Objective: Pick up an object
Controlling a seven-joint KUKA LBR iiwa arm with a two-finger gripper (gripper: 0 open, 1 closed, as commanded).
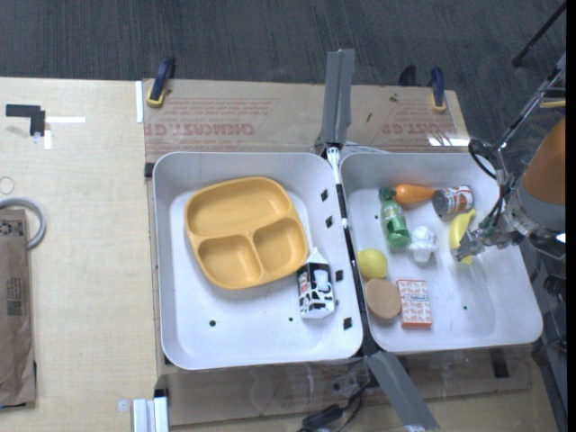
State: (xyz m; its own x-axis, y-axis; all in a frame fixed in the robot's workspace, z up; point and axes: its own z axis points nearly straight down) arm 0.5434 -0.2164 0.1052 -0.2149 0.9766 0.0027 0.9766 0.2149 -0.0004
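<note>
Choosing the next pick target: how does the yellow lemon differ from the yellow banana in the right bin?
The round yellow lemon is compact; the yellow banana is long and curved. The lemon sits near the bin's left side beside a tan round disc; the banana lies near the right side, close to the gripper. Both are yellow and lie in the right white bin.

divided plate (245,231) in left bin (171,268), carton (316,292) beside it

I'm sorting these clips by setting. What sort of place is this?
Likely a robotics lab test bench: two white bins clamped over cardboard, toy food like a lemon and carrot, and the arm's gripper reaching in.
</note>
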